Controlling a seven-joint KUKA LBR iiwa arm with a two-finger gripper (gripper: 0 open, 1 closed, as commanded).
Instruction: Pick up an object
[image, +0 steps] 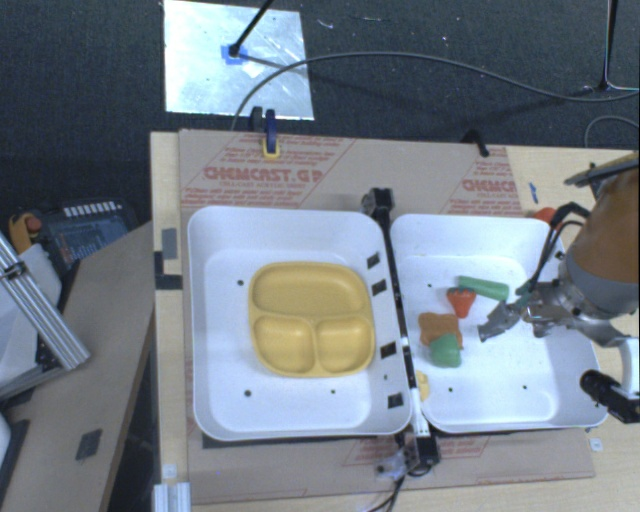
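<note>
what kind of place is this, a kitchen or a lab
Most likely a robotics lab bench, not a kitchen: two white bins sit on a board, toy food pieces lie in the right bin, a gripper reaches in, and loose cables cross the dark floor.

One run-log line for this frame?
tool: in right white bin, nothing visibly held | nearest: small green toy piece | task: pending

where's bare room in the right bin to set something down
In the right bin, the floor along the near wall, below the toys, is bare, and so is the far strip above the green piece. It is crowded mid-bin around the orange-brown piece and small green piece, with the gripper beside them.
</note>
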